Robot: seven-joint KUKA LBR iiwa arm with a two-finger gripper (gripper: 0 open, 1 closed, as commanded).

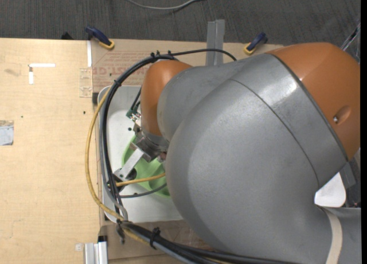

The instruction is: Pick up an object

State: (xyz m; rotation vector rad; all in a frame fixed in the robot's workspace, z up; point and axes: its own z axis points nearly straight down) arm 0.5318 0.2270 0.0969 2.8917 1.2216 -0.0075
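Observation:
A lime-green object point(150, 178) lies in the left white bin point(116, 120), near the middle and toward the front. Its shape is unclear because the arm covers most of it. My gripper point(149, 147) reaches down into this bin directly over the green object's upper edge. The wrist and the large grey arm body hide the gripper's tips. The arm also covers the right part of this bin and the whole second bin.
Yellow and black cables point(94, 142) loop along the bin's left rim and down to its front corner. Bare wooden bench top point(40, 142) stretches to the left. Two blue-and-orange clamps point(100, 37) point(256, 42) grip the bench's far edge.

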